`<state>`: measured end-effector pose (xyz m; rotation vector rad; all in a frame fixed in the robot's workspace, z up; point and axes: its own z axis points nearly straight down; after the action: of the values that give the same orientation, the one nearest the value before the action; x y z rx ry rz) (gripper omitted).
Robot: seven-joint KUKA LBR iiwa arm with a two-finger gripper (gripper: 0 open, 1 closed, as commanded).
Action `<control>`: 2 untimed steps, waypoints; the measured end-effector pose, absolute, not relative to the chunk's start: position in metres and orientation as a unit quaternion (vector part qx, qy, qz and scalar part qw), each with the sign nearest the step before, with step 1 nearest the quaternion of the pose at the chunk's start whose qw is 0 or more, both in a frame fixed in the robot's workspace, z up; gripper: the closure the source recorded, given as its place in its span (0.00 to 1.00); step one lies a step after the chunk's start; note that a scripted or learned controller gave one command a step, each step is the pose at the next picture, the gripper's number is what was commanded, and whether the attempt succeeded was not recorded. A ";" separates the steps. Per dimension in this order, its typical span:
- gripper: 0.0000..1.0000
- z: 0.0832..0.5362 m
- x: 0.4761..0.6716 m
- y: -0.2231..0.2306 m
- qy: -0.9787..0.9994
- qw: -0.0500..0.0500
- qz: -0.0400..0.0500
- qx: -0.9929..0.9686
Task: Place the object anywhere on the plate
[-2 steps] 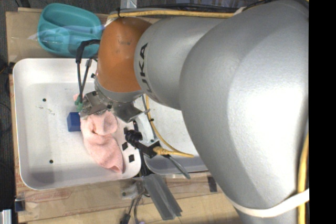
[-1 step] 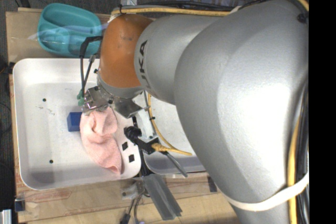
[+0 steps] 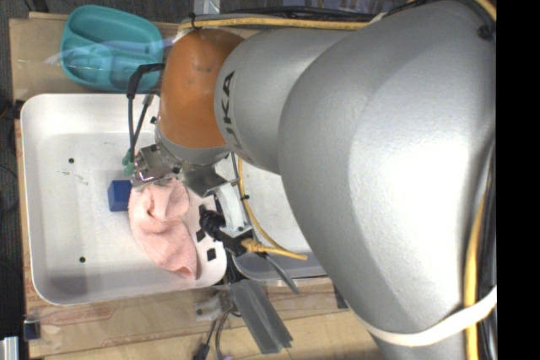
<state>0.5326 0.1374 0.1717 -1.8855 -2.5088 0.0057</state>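
My gripper (image 3: 157, 168) hangs under the orange wrist band over the right part of the left bin (image 3: 51, 181); the arm hides most of it. A crumpled pink cloth (image 3: 165, 230) lies just below and against the gripper's metal end. A small blue block (image 3: 118, 196) rests on the bin floor, touching the cloth's left edge. A tiny green piece (image 3: 128, 158) shows beside the gripper's cables. I cannot make out a plate with certainty; a teal plastic dish-like thing (image 3: 105, 46) sits on the bench behind the bin.
The arm's big grey body covers nearly all of the right bin; only a white sliver (image 3: 268, 202) of it shows. The left bin's left half is bare white floor. Grey metal pieces (image 3: 257, 312) stick out at the bench's front edge.
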 end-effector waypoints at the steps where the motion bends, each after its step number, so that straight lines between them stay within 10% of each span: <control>1: 1.00 0.177 0.542 0.137 -0.813 0.001 0.001 -0.582; 2: 1.00 0.167 0.537 0.187 -0.830 0.000 0.001 -0.557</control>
<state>0.5366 0.1868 0.1674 -1.7504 -2.6081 0.0029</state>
